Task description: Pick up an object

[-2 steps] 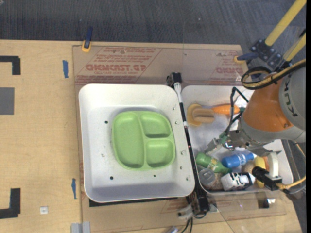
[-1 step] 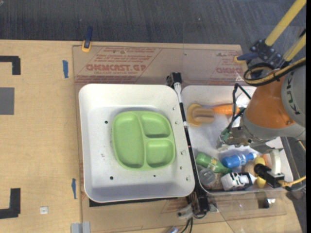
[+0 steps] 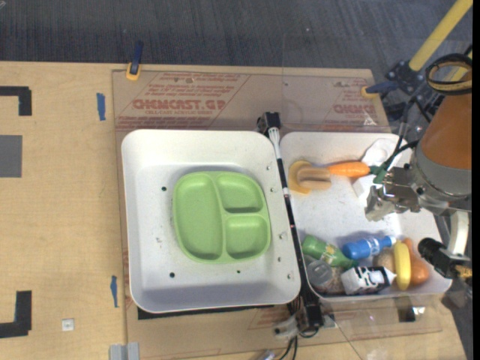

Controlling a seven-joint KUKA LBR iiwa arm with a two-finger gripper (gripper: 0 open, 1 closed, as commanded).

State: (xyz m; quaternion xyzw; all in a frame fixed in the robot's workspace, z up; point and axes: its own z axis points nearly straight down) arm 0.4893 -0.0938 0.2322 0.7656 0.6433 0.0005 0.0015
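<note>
The right bin (image 3: 330, 208) holds several objects. An orange carrot (image 3: 346, 169) lies at its far side, next to a tan wooden piece (image 3: 307, 177). Along the near side lie a green item (image 3: 324, 247), a blue bottle (image 3: 367, 246), a black and white item (image 3: 366, 278) and a yellow banana-like piece (image 3: 403, 265) beside an orange one (image 3: 420, 273). My gripper (image 3: 379, 201) hangs over the right part of this bin, just below the carrot's green end and above the blue bottle. I see nothing in its grasp.
The left bin (image 3: 142, 201) carries a green divided plate (image 3: 221, 216). A black bar (image 3: 281, 178) runs between the two bins. The arm's grey body and orange band (image 3: 450, 141) fill the right side, with cables around it. Bare white floor shows in the right bin's middle.
</note>
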